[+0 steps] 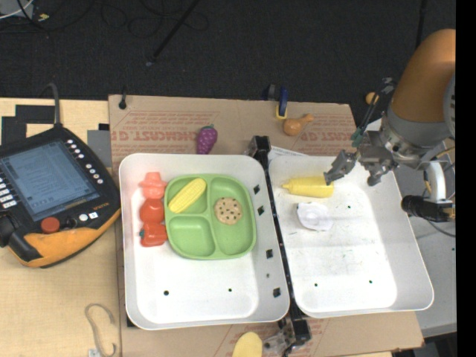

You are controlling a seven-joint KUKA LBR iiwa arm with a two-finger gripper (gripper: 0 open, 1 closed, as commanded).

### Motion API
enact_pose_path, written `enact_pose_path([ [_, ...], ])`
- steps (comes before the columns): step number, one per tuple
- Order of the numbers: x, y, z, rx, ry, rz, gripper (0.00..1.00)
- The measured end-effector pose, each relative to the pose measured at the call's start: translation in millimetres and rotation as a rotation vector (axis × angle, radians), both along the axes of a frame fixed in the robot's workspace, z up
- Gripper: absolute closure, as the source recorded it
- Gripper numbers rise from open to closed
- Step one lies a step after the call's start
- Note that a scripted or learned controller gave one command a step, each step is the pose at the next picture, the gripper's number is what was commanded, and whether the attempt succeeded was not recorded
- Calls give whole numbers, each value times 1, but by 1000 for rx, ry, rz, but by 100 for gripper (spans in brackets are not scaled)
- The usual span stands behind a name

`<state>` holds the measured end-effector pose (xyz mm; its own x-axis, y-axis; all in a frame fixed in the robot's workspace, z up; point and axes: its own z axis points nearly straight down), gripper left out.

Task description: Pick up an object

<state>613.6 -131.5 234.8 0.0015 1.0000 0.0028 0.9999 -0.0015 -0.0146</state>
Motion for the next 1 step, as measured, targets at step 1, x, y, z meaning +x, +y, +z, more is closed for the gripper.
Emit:
enact_pose_path([
  [1, 2, 0, 7, -2, -12, 1, 0],
])
